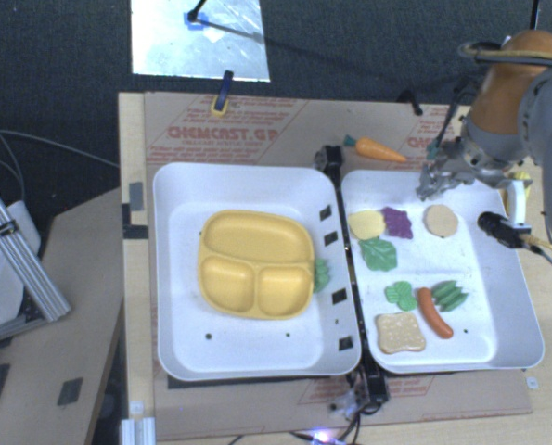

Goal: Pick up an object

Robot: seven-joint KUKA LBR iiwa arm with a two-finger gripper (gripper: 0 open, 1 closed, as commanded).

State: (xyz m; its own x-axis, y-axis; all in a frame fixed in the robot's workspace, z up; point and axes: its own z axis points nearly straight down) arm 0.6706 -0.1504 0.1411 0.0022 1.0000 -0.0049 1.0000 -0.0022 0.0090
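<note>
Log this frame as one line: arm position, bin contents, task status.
arm: gripper above right white bin far edge | nearest: round tan cookie | left white bin: yellow divided plate | pick: not yet done

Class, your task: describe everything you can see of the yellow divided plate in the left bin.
The yellow divided plate is a rounded-corner rectangle that looks like matte moulded plastic. It has three compartments: one long one along the far side and two smaller ones side by side nearer the camera. All three look bare. It lies flat, slightly rotated, near the middle of the left bin. A small green leafy piece sits at its right edge, seemingly partly tucked under the rim. The gripper is far off, over the right bin.
</note>
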